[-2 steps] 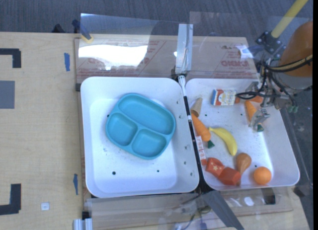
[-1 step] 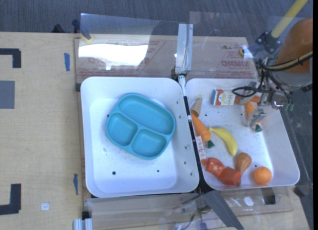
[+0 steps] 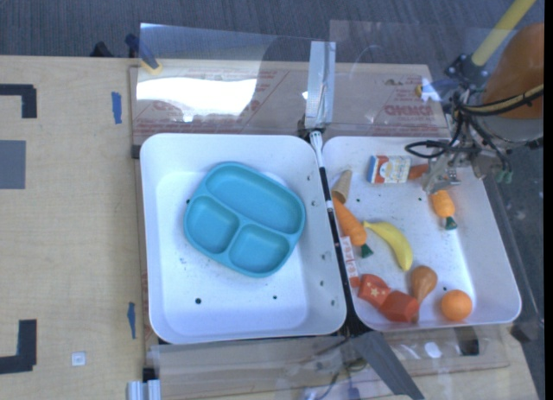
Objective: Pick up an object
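The gripper (image 3: pixel 451 174) hangs at the far right corner of the right bin (image 3: pixel 497 243), and a small carrot (image 3: pixel 444 206) lies directly under and just in front of it, orange body toward the gripper, green tip pointing down toward the near edge; its long axis runs roughly along the bin's depth, slightly tilted; whether the gripper touches the carrot, or how its jaws stand, I cannot tell, since cables and dark hardware blur that spot; the carrot looks the likeliest target, being nearest; just to the left, a small white and orange carton (image 3: pixel 389 169) lies near the far wall, close enough to be brushed; farther toward the middle lie a banana (image 3: pixel 393 243), a longer carrot (image 3: pixel 348 224) along the left wall, a cone (image 3: pixel 342 184), red pieces (image 3: pixel 384 297), a pear (image 3: pixel 422 281) and an orange (image 3: pixel 455 305), all well apart from the gripper; the left bin (image 3: pixel 164 217) holds a blue divided plate (image 3: pixel 244 219); the bin's right wall, just beside the small carrot, could crowd the move.
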